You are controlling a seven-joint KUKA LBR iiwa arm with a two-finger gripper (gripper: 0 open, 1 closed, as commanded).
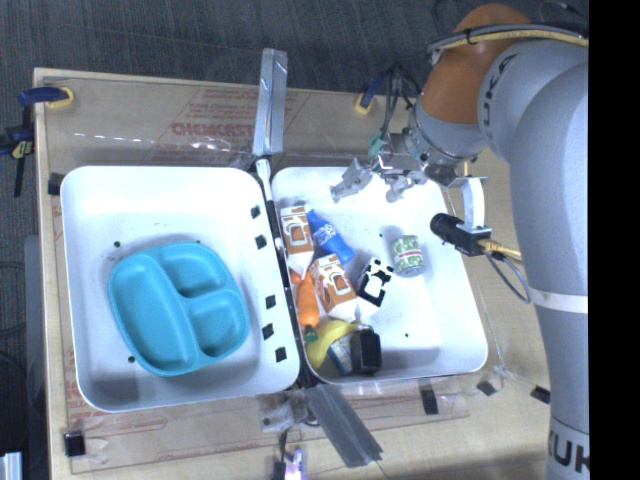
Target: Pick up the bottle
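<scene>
A blue bottle (327, 237) lies on its side in the right bin (440, 318), near the bin's left wall and wedged among cartons. My gripper (375, 184) hangs over the far part of the right bin, up and to the right of the bottle and apart from it. It is open, and its two fingers (350, 181) are spread with nothing between them.
Two small cartons (295, 228) (335, 280) flank the bottle. A green can (407, 253), a black-and-white piece (373, 281), an orange item (308, 306), a banana (325, 340) and a black object (366, 350) share the right bin. A blue divided tray (180, 308) sits in the left bin (90, 198).
</scene>
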